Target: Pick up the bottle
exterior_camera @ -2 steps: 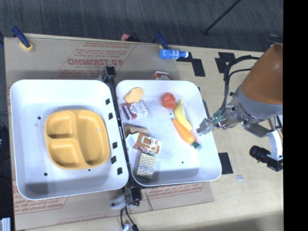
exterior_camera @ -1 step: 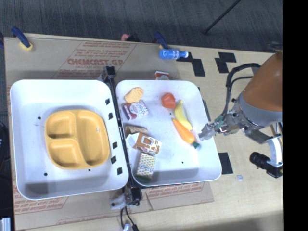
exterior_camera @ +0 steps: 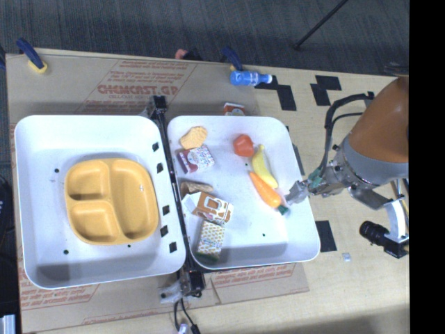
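Note:
A small blue bottle [exterior_camera: 245,78] with a white cap lies on its side on the bench, beyond the far edge of the right bin [exterior_camera: 302,239]. My gripper [exterior_camera: 297,191] hangs low over that bin's right rim, far from the bottle. It is just right of an orange carrot [exterior_camera: 265,188], close to the carrot's green tip. Nothing shows in the gripper.
The right bin also holds a yellow banana [exterior_camera: 262,165], a red tomato [exterior_camera: 243,145], a cracker [exterior_camera: 193,137] and several snack packets [exterior_camera: 211,238]. A yellow divided tray [exterior_camera: 111,200] sits in the left bin [exterior_camera: 35,256]. Blue clamps [exterior_camera: 231,58] grip the bench's far edge.

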Motion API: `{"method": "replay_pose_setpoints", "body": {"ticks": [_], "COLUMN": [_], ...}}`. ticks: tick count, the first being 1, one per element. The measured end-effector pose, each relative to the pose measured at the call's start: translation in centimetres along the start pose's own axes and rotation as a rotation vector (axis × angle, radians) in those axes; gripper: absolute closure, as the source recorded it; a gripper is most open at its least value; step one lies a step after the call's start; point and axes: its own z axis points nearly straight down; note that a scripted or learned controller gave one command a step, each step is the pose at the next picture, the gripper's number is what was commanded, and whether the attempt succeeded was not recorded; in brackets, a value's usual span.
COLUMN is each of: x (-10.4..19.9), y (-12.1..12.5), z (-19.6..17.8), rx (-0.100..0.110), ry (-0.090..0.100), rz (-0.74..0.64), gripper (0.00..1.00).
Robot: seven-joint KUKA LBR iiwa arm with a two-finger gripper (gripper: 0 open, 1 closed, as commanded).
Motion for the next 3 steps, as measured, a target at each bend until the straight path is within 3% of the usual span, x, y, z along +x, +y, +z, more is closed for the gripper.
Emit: {"method": "replay_pose_setpoints", "body": {"ticks": [2, 3], "x": [-0.1, 11.0], "y": [0.0, 1.9], "z": [0.3, -0.7], "rx": [-0.003, -0.001], "ry": [-0.003, 0.000], "rz": [0.115, -0.035], "gripper": [1.00, 1.00]}}
